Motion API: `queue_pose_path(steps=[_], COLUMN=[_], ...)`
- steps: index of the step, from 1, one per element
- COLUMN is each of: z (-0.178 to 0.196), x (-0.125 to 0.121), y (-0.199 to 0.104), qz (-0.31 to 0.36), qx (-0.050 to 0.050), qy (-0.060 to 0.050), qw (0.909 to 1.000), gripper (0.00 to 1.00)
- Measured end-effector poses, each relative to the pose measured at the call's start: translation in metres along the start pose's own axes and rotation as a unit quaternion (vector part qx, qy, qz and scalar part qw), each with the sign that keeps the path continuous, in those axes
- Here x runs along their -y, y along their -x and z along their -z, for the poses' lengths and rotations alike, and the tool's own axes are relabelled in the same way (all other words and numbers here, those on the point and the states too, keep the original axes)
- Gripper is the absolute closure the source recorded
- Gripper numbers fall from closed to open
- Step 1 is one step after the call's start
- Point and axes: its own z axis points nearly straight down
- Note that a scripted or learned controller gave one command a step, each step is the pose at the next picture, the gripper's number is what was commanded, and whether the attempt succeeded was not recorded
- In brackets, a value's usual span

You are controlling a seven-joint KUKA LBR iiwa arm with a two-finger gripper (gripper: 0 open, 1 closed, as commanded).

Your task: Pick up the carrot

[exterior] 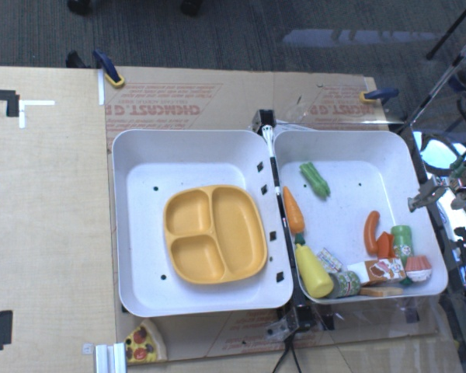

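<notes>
One carrot [293, 210], a small orange toy with a green stub at its lower end, lies in the right bin [388, 148] hard against the left wall, just above a yellow bottle [312, 272] and well below a green pod [314, 179]. It looks like light, stiff, smooth plastic, likely to slip or roll, so I would take it across the thick middle, though the wall beside it leaves little room on that side. Part of the arm [439, 193] shows at the bin's right rim, well apart from the carrot; I cannot tell how its jaws stand.
</notes>
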Motion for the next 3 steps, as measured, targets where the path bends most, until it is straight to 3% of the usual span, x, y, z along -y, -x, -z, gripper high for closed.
queue_pose_path(steps=[1,2,3], z=[0.141,0.266,0.256], x=[-0.038,-0.13,-0.163], y=[-0.066,-0.097,-0.066], qz=[0.022,0.078,-0.095], qx=[0.001,0.001,0.001], qy=[0.002,0.001,0.0], qw=[0.9998,0.9969,0.9955], gripper=[0.0,0.0,0.0])
